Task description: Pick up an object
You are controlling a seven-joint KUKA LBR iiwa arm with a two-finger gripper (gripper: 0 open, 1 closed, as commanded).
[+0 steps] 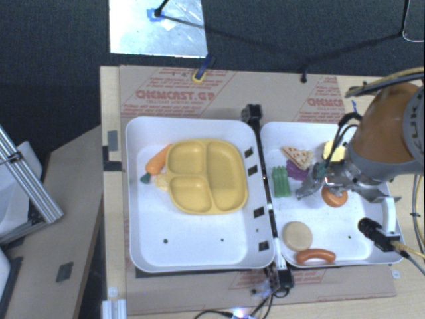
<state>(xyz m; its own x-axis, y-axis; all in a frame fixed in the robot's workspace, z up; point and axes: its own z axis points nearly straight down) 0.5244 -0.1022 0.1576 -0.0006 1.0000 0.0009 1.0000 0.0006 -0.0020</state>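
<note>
yellow tray (199, 176) | orange carrot (157, 159) | green block (280, 181) | white bins (192, 248)

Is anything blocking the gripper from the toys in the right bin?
Nothing visible does. The gripper hangs low over the right bin, beside the green toy and purple piece, with the orange round piece close by.

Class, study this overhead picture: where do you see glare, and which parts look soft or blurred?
In the camera view, glare washes over the shiny silver square sheet at the top; the two-finger gripper and grey arm look soft and blurred, while the yellow divided plastic plate is evenly lit with faint shadows.
</note>
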